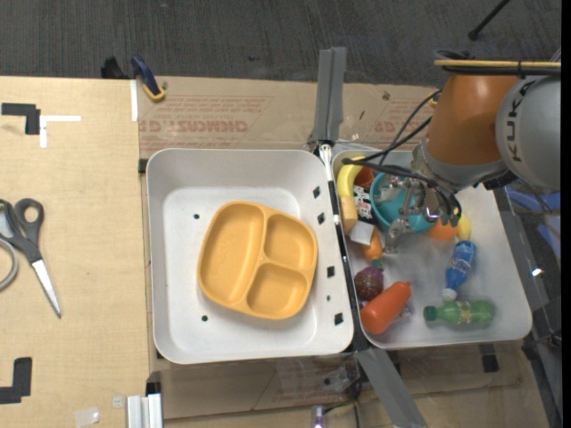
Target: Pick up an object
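The gripper (419,214) hangs low over the right bin (508,328), at twelve o'clock in its clutter, beside the teal cup (390,205), probably seeking a grasp. Its jaws' state I cannot tell.

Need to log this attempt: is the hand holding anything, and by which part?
Cannot tell: the hand is down among the right bin's clutter, near the teal bowl.

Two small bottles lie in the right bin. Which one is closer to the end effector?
The blue bottle, lying just below the end effector. The green bottle lies farther off, near the right bin's lower edge.
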Tool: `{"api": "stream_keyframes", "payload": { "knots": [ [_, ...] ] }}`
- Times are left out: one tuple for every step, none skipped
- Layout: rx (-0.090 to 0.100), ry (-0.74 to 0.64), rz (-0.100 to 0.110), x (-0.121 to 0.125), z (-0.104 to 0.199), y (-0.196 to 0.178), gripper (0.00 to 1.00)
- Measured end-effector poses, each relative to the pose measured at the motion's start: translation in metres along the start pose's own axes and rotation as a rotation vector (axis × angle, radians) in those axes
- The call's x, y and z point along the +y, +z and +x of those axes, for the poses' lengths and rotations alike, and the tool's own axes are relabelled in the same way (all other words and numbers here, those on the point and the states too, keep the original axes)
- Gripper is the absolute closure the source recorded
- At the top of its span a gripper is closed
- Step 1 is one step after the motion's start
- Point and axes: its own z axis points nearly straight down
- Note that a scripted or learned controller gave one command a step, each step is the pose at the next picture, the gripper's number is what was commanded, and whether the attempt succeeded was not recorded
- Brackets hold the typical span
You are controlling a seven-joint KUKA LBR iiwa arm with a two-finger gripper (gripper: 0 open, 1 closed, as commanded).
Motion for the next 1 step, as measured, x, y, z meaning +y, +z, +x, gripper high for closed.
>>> {"api": "stream_keyframes", "payload": {
  "knots": [
    [-0.004, -0.123, 0.000, -0.0811, 0.0108, -0.0012, 0.00]
  ]
}}
